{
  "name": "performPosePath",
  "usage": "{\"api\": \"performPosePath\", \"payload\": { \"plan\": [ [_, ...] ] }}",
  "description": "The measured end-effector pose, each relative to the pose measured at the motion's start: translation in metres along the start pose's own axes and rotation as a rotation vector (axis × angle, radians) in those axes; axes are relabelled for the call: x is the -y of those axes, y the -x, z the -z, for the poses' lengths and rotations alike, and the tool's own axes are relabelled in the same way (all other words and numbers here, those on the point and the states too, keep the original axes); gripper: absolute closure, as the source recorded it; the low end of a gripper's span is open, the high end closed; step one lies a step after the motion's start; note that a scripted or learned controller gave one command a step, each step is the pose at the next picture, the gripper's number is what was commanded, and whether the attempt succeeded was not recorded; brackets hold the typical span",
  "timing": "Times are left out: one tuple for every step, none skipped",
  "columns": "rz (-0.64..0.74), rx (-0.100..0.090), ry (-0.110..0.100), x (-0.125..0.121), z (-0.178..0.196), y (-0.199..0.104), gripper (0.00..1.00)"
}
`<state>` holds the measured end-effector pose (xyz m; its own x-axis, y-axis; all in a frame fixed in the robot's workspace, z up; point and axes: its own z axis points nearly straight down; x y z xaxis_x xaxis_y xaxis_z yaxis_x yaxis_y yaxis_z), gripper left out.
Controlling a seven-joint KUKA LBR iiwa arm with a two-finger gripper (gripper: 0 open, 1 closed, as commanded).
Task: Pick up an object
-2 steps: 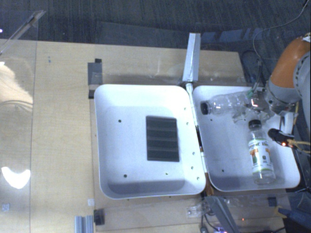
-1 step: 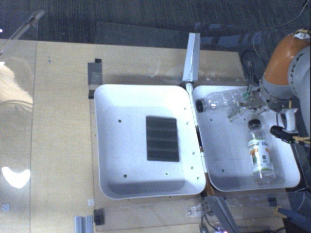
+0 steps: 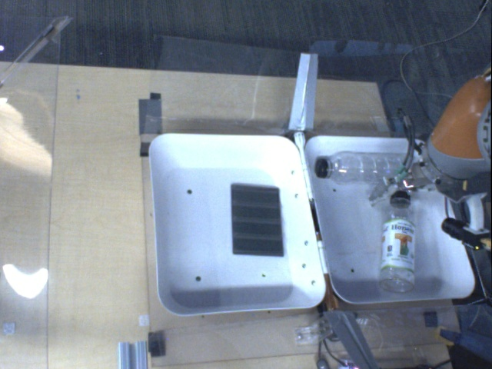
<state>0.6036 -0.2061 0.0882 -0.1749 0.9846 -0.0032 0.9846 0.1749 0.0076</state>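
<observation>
In the right bin (image 3: pixel 346 271) lie two clear plastic bottles. One bottle (image 3: pixel 361 166) rests on its side along the far wall, its black cap pointing left. The other, a labelled bottle (image 3: pixel 397 246), lies lengthwise with its black cap toward the far side. A black ribbed rectangular pad (image 3: pixel 257 219) lies flat in the middle of the left bin (image 3: pixel 184 167). My gripper (image 3: pixel 400 180) reaches in from the right and hangs between the two bottles, just above the labelled bottle's cap. Nothing can be seen held in it.
The two bins stand side by side with their rims touching at the centre. A metal bar (image 3: pixel 304 91) rises behind that junction. The arm's grey and orange body (image 3: pixel 461 129) overhangs the right bin's far right corner.
</observation>
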Motion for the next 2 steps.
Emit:
{"api": "performPosePath", "payload": {
  "plan": [
    [0.001, 0.002, 0.009, -0.0034, 0.0132, -0.0006, 1.00],
    [0.001, 0.002, 0.008, -0.0032, 0.0131, -0.0007, 0.00]
  ]
}}
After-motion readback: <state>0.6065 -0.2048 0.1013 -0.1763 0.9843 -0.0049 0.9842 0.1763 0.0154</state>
